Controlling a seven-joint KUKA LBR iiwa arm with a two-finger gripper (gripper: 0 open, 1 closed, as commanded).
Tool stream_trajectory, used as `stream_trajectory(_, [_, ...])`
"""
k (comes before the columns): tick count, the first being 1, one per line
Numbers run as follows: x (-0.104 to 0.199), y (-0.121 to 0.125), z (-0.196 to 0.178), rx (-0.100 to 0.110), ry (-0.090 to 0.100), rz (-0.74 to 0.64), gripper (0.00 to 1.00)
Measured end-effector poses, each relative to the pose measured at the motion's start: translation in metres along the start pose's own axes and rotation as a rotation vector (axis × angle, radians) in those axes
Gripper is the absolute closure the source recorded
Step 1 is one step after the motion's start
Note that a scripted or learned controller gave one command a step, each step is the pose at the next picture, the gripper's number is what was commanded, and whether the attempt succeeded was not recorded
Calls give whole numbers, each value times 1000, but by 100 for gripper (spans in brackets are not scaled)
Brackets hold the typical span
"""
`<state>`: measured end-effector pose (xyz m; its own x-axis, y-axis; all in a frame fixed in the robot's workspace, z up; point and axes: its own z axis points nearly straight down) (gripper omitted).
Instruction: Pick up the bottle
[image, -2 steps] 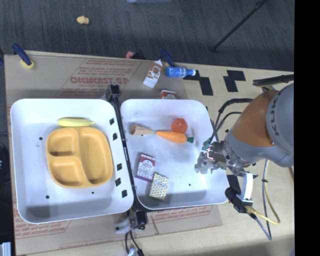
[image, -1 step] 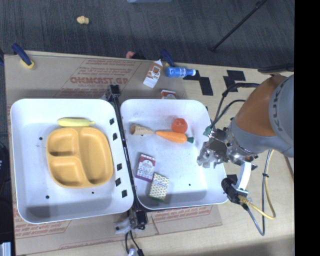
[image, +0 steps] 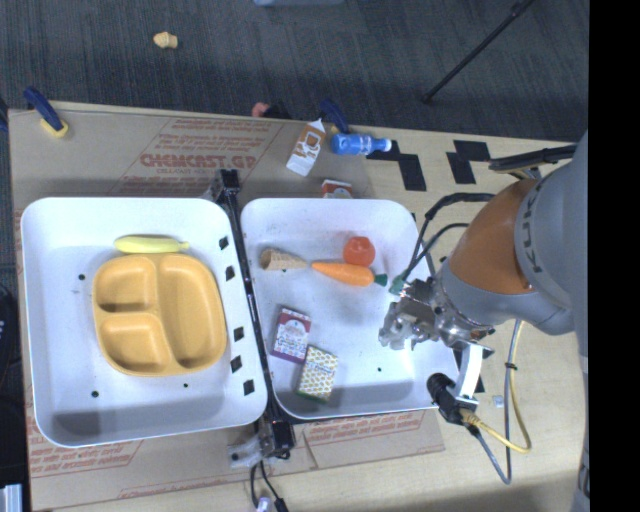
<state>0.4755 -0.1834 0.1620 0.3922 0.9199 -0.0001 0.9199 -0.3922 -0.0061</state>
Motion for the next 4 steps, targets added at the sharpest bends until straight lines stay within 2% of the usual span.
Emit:
stream_trajectory(1, [-6,3,-3,-1,2,538,100])
stream_trajectory(2, [-25,11,9,1,3,960,100])
stream_trajectory(3, [-24,11,-1,8,4,952,100])
stream_trajectory(4, [-24,11,-15,1,3,846,100])
